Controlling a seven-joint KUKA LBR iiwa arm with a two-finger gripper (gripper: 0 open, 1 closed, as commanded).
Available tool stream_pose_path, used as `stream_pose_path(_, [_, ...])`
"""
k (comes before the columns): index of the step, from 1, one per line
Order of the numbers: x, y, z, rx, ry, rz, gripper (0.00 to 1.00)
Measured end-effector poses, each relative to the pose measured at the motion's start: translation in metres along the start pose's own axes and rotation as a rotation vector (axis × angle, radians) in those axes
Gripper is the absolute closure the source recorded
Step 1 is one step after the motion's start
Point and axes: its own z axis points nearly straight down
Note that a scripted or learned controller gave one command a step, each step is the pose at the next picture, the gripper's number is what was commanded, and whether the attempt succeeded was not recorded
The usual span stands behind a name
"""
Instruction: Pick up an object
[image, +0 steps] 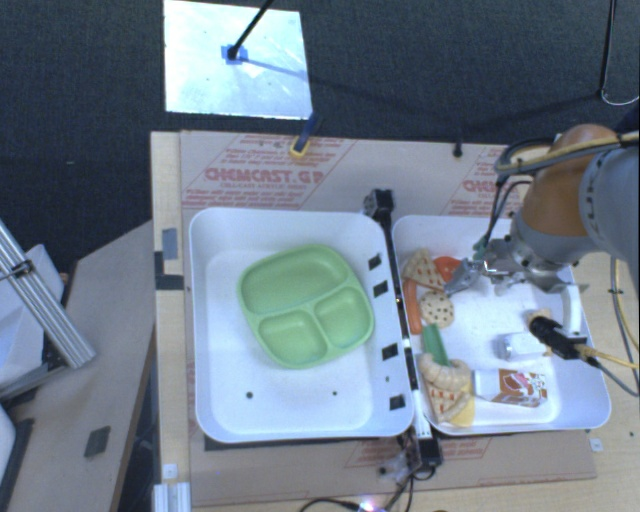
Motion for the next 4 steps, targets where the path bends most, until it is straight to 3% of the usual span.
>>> stream_pose_path(1, [-0.001,0.003,0.021,-0.011,-0.003,0.001,0.0])
stream_pose_path(2, [-0.001,0.004,0.01,-0.014,-0.003,0.001,1.0])
stream_pose_path(4, [-0.013,0.009,-0.086,-0.009,-0.003,-0.002,1.0])
